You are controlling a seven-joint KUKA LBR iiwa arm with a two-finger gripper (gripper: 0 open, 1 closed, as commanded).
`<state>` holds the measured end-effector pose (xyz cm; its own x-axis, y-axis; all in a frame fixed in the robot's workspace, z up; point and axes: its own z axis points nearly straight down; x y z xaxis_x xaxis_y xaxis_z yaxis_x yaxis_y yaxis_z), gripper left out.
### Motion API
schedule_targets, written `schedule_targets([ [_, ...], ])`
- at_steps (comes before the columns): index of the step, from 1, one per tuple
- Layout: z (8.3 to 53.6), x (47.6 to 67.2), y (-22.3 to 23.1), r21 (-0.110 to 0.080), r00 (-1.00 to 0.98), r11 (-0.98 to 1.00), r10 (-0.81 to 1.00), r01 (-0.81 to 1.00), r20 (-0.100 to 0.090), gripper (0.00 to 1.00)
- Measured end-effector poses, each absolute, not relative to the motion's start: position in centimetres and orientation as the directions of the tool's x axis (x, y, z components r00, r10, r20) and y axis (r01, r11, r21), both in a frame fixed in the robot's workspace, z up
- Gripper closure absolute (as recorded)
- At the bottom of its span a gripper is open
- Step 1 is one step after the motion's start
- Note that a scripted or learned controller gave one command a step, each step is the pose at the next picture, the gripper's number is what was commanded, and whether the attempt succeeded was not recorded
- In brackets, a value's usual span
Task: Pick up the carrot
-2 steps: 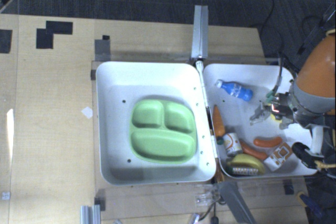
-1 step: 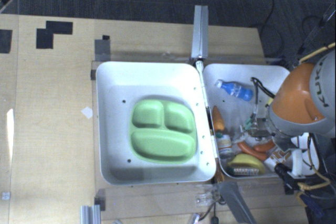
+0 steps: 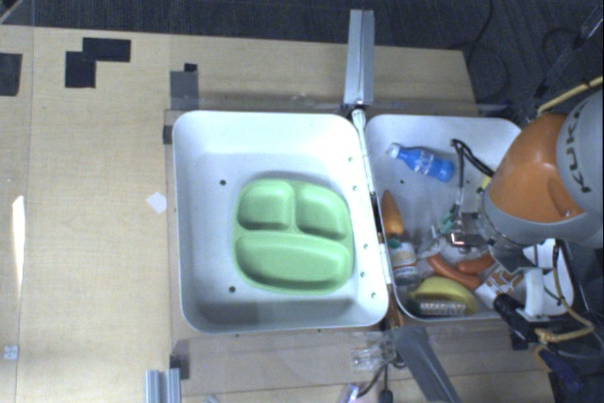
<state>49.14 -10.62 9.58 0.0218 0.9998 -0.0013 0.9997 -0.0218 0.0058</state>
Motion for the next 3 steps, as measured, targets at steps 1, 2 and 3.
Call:
schedule_targets([
  [1,10.6,49.3,-10.6,0.01,0.019,-0.019,1.0,1.0,-0.001,1.0],
  [2,15.3,51.0,-11.0,0.005,-0.001,0.001,1.0,1.0,-0.001,1.0],
  [3,19.3,51.1,-14.5,0.006,-0.22,0.22,0.975,0.975,-0.003,1.0],
])
